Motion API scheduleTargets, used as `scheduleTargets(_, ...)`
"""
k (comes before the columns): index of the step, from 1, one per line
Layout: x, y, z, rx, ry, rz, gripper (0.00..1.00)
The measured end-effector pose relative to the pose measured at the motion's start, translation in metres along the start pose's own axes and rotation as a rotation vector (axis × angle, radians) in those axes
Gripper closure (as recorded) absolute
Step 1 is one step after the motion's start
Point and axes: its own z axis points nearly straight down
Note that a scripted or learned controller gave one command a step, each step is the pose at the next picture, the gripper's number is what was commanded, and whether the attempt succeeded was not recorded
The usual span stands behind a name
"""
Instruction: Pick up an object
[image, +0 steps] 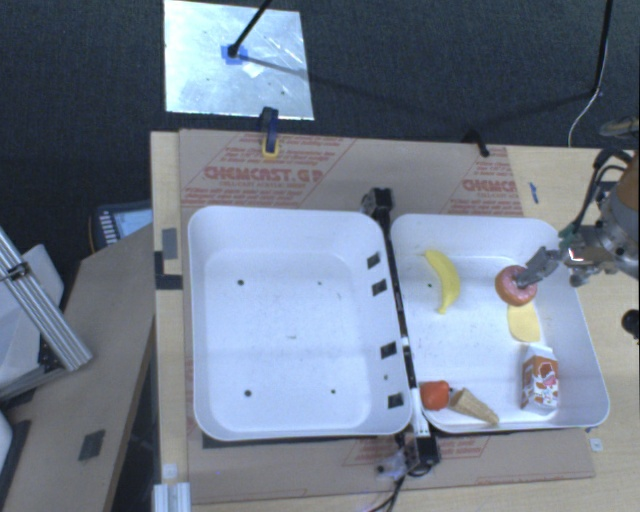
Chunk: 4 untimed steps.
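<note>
We are seeing an ice-cream cone (470, 404) lying nearest. Our gripper (537, 268) is reaching the pink donut (515, 287), touching its upper right edge. We cannot tell the gripper's state.

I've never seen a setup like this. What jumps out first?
Two shallow white bins sit side by side; the right bin holds bright toy food, among them a curved yellow banana and a pink ring-shaped doughnut. The grey arm's gripper reaches in from the right, right at that doughnut. The left bin has nothing colourful in it.
</note>
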Motion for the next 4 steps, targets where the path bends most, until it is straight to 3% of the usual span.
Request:
scheduleTargets(1,0.076,-0.020,0.124,-0.005,0.001,0.000,0.00)
scheduleTargets(2,0.049,0.006,0.132,-0.004,0.002,0.003,0.00)
scheduleTargets(3,0.081,0.081,0.133,-0.010,0.000,-0.006,0.00)
scheduleTargets(4,0.018,0.080,0.130,-0.004,-0.003,0.006,0.00)
